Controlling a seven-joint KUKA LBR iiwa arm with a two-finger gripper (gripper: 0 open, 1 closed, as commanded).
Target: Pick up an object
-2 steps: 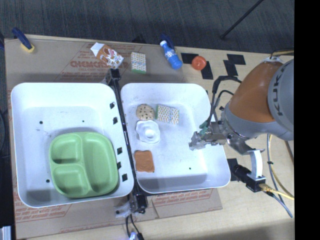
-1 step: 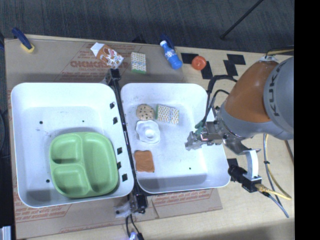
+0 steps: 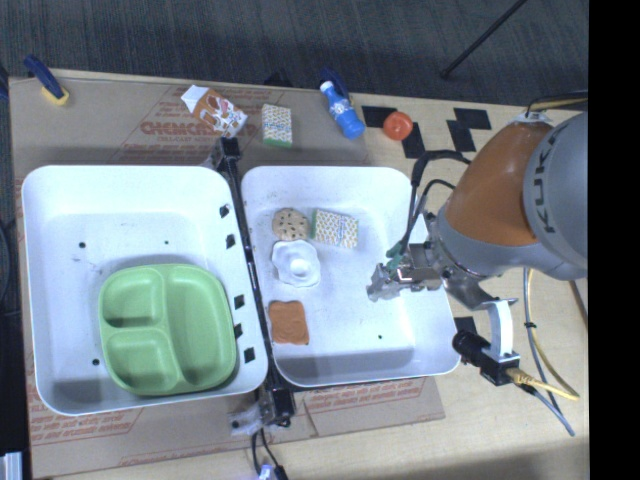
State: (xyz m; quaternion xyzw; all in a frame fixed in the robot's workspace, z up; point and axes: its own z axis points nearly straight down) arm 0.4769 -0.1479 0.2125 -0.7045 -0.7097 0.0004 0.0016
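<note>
In the right bin (image 3: pixel 345 363) lie a round cookie (image 3: pixel 290 224), a green-and-white checkered packet (image 3: pixel 335 228), a white cup-like object (image 3: pixel 296 264) and a brown toast-like square (image 3: pixel 289 322). My gripper (image 3: pixel 385 282) hangs low over the right side of this bin, to the right of the white object and apart from all of these items. Nothing shows between its fingers. The grey arm with its orange band (image 3: pixel 495 198) reaches in from the right.
The left bin (image 3: pixel 60 198) holds a green divided tray (image 3: pixel 165 328). Behind the bins lie a snack wrapper (image 3: pixel 212 111), a small checkered packet (image 3: pixel 277 125), a blue bottle (image 3: pixel 342 109), an orange ball (image 3: pixel 398 124) and a blue-yellow clamp (image 3: pixel 45 79).
</note>
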